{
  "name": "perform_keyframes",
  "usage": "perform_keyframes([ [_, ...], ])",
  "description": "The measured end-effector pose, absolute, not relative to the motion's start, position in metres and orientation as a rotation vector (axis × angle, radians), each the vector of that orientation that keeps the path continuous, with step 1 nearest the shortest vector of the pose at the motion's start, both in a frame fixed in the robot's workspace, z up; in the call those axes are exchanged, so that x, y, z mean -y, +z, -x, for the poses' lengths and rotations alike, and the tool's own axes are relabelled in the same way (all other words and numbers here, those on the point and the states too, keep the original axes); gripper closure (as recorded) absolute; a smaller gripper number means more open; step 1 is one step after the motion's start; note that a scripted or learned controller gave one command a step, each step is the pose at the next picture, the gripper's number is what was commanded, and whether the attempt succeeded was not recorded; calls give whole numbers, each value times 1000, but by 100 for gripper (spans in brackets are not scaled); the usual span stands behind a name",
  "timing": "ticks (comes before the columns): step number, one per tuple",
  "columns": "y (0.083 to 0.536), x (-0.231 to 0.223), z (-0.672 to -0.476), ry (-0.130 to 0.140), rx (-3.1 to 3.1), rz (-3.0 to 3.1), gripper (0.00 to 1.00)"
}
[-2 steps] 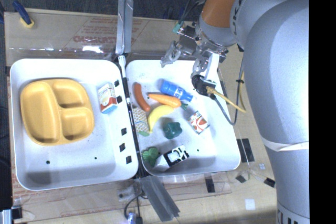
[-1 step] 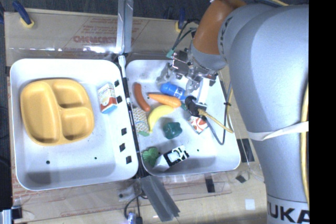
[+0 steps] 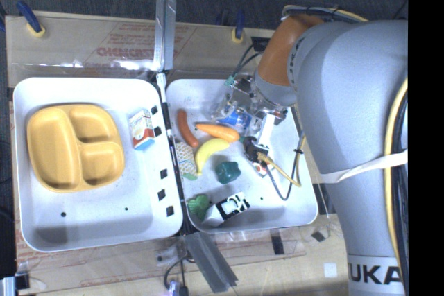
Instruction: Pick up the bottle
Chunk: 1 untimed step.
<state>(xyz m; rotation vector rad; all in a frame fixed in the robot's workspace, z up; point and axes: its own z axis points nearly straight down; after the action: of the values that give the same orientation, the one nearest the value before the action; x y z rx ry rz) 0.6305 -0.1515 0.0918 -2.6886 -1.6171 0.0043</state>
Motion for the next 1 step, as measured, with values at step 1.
perform_keyframes([
  [1, 102, 150, -631, 7, 1625, 2680, 100],
])
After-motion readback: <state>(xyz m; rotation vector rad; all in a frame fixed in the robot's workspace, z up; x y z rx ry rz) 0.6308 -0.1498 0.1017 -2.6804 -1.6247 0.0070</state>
